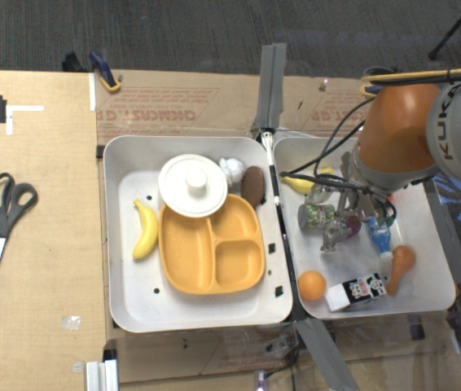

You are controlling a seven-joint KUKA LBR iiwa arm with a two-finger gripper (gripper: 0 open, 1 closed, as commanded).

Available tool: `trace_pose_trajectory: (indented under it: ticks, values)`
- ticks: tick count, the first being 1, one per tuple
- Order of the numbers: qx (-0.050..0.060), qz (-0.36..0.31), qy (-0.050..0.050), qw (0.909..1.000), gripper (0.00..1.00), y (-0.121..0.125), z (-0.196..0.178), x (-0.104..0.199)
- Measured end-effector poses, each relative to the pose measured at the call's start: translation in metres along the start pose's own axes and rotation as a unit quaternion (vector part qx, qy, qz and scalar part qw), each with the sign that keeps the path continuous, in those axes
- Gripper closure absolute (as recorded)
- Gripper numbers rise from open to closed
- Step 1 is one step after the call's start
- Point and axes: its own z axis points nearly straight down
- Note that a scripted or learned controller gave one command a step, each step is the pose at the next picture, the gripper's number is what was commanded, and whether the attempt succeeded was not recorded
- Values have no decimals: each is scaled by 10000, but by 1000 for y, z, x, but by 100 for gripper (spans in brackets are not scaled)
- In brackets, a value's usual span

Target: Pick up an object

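Right bin [426, 300]: landmark for all positions. Gripper [336, 233] low at bin centre, finger state impossible to tell; nothing visibly held. Candidate objects close around: patterned can [315, 216] just left, blue tube [379, 238] just right, orange ball [311, 285] toward front-left. Risk: crowding may cause glancing contact, pushing items aside without grasp.

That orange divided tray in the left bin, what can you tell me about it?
The orange tray looks like smooth plastic with rounded corners and three compartments, one long on its left and two smaller on its right. It lies flat in the left bin. A round white lid overlaps its top edge, and a banana lies just beside its left edge.
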Motion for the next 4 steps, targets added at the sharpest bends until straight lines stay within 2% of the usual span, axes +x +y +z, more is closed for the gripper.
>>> trace_pose_trajectory:
  ticks: [1,2,3,4]
  values:
    - [4,-449,-14,9990,0,-5,-1,-20]
    - [-4,-588,5,9983,0,-33,0,25]
    - [-7,-1067,4,9943,0,-8,1,12]
    - [-1,-1573,-15,9876,0,-13,0,-19]
